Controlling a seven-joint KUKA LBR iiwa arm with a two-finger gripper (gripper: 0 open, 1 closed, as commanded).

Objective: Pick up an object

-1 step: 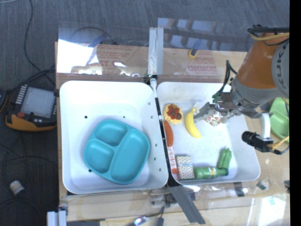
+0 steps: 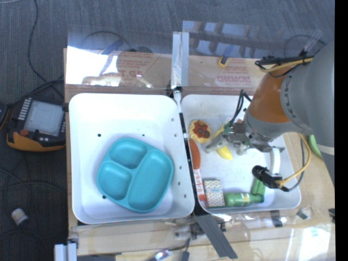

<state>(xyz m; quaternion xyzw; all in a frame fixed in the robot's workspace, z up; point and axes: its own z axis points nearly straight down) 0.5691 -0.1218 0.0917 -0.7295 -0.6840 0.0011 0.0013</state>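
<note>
While the grey arm (image 2: 304, 91) reaches in from the right, its jaws hang low over the middle of the right bin (image 2: 283, 203), and I cannot tell if they are spread or pressed together, because the wrist hides them. A small yellow thing (image 2: 224, 153) lies just under them, on the bin floor. Left of it is a yellow and red round toy (image 2: 200, 130), close to the bin's left wall. An orange stick shape (image 2: 196, 153) lies along that same wall, with its long side running from far to near. At the near edge sits a small box (image 2: 213, 192) with print on it, too small to read. A green bottle (image 2: 243, 199) lies on its side beside the box, long side running left to right, and one more green thing (image 2: 256, 187) stands by its right end. The far right part of this bin is bare white floor. The left bin (image 2: 87, 124) holds a blue plate (image 2: 136, 174) with three parts, with bare room all around it. Behind the bins, cardboard (image 2: 136, 69) shows red letters, seen backwards and too blurry to read.
</note>
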